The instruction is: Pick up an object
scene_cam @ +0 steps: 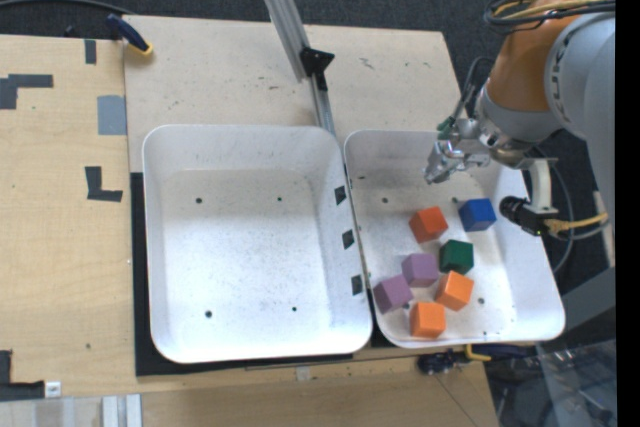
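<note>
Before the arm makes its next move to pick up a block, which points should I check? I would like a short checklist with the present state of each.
1. Blocks available in the right bin: ok. Seven cubes lie there: three orange, two purple, one green, one blue.
2. Gripper placed over that bin: ok, it is near the bin's far end, beyond the cubes.
3. Gripper carrying nothing already: ok, no cube shows at its tip.
4. Fingers open for a grasp: cannot tell.
5. A target with free space around it: ok for the blue cube and the nearest orange cube, which stand apart.
6. Clustered cubes: not ok, the green cube and purple cube sit tight against neighbours.
</note>
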Robot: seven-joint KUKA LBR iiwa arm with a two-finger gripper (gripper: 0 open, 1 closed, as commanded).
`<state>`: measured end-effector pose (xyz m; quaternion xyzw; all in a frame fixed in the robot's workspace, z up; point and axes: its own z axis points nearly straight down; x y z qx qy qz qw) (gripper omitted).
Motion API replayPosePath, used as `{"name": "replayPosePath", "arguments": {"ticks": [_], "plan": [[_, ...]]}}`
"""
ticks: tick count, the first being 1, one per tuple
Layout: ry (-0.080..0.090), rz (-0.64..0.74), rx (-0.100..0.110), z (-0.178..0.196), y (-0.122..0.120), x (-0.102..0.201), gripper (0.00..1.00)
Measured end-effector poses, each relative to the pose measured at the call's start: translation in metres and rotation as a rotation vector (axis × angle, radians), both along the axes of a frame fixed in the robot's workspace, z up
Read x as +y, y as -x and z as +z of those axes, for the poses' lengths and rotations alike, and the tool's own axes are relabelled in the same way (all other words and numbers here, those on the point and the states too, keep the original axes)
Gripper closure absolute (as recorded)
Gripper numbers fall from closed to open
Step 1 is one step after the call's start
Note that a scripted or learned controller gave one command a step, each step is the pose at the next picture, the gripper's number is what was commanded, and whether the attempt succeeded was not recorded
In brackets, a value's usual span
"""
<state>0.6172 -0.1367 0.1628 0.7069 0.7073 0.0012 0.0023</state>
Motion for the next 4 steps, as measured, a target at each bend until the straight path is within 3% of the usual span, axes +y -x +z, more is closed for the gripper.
{"name": "replayPosePath", "arguments": {"ticks": [1,4], "plan": [[0.0,0.001,0.0,0.053,-0.001,0.0,1.0],[-0.003,0.006,0.006,0.049,-0.038,0.154,1.0]]}}
